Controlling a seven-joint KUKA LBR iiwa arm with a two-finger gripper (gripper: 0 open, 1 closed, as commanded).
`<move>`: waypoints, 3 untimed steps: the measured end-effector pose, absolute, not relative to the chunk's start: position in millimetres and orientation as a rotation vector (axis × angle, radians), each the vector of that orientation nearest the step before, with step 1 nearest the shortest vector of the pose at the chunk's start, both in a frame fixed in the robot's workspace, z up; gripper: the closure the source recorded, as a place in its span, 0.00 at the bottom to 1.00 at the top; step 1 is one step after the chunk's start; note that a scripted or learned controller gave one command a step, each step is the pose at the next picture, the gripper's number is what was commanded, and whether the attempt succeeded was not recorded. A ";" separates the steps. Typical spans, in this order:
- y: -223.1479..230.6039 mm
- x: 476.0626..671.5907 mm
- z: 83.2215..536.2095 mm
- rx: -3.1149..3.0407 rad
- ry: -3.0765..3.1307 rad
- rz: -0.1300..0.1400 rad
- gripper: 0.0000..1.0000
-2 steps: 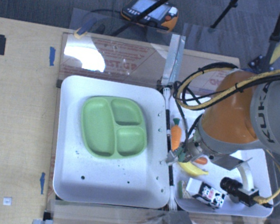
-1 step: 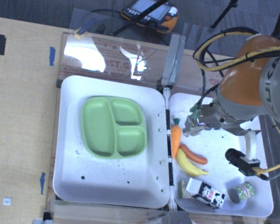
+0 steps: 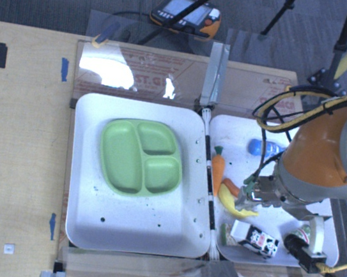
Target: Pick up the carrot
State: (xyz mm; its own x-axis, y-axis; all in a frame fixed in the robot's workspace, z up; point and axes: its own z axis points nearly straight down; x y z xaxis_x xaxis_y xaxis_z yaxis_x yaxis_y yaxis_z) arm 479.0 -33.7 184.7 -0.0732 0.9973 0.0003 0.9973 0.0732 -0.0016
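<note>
Carrot (image 3: 218,168) lies in the right bin (image 3: 239,128), hard against the divider wall, green top pointing away from the bench front. Looks like a light, stiff plastic toy with a smooth, tapered skin, so probably slippery; I'd pinch across the thick mid-body.

Gripper (image 3: 254,194) hangs just right of the carrot, over a banana (image 3: 235,206). Can't tell how it's set or whether it has anything.

Same bin: blue item (image 3: 257,147), small printed box (image 3: 255,238). Left bin (image 3: 84,173) holds a green divided plate (image 3: 141,157).
</note>
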 end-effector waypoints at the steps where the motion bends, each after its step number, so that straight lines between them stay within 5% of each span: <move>1: 1.9 479.2 183.7 -2.563 -1.816 0.002 1.00; 2: -23.9 491.6 183.6 -2.621 -1.732 0.003 1.00; 3: -29.3 551.1 209.5 -2.745 -1.526 0.003 1.00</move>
